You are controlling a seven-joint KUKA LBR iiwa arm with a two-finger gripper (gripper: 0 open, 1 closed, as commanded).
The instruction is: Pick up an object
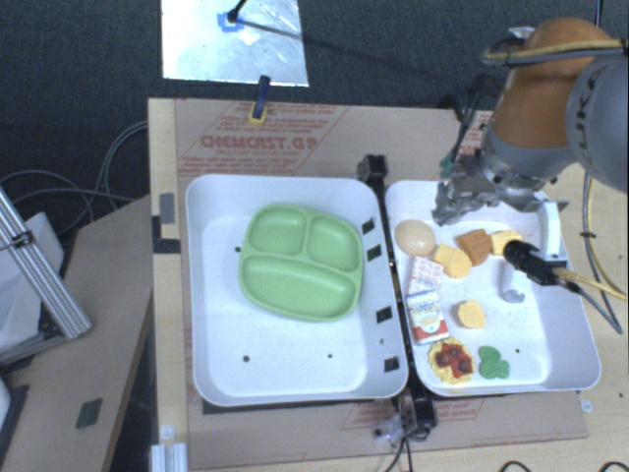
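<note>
At the upper right of the frame, the end effector [454, 207] hangs over the right bin's [570, 362] back corner, its grip impossible to judge, nothing visibly lifted; the bread roll [415, 235] lies just beneath, awaiting pickup.

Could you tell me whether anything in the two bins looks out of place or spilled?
Nothing stands out: the green divided plate lies flat in the left white bin, and the toy foods lie loose in the right white bin.
</note>
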